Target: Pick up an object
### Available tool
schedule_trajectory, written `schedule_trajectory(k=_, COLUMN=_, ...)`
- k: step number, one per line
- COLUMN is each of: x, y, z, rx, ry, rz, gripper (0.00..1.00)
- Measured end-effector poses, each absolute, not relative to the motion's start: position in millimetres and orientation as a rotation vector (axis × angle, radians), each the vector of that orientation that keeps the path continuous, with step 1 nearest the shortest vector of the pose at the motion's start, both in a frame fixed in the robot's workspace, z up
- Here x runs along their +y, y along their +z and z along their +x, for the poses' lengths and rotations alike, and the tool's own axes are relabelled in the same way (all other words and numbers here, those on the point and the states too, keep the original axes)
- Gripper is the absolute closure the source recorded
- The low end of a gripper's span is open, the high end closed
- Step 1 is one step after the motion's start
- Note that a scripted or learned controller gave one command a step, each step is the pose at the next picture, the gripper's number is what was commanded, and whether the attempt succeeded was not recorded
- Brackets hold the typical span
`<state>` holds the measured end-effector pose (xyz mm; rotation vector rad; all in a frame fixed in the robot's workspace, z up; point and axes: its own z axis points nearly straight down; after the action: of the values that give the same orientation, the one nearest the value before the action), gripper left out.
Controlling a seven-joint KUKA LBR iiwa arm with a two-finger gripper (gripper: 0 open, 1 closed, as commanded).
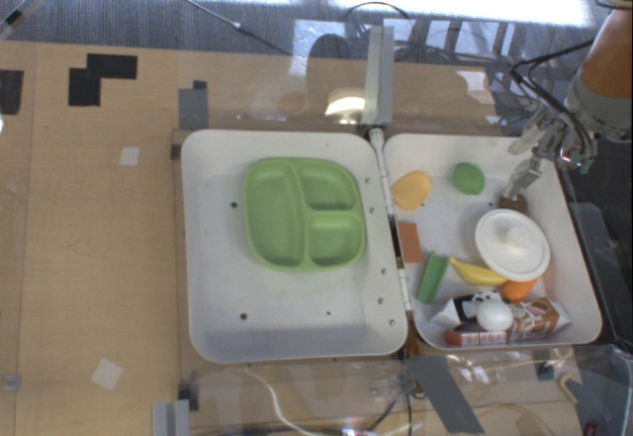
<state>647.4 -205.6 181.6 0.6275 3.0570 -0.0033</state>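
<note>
My gripper [528,163] hangs over the far right corner of the right bin [586,320], its fingers apart with nothing between them. A small brown thing [512,197] lies just below its tip; whether they touch I cannot tell. A green ball [469,177] and a yellow-orange lump [411,189] sit to the gripper's left. Nearer the front are a white round lid [511,241], a banana [479,273], an orange [519,289], a green stick-shaped piece [432,276], a red-brown block [408,242], a white toy [490,310] and a printed carton [524,320].
The left bin [213,325] holds a green divided plate [302,212]. A metal post [375,78] stands behind the wall shared by the bins. Cables [539,78] trail near the arm's wrist at the far right.
</note>
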Motion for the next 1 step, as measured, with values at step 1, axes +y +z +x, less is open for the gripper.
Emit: schedule_trajectory(k=1, x=-182.8, y=90.4, z=660.5, rx=3.072, ry=-0.002, rz=0.629, gripper=0.00)
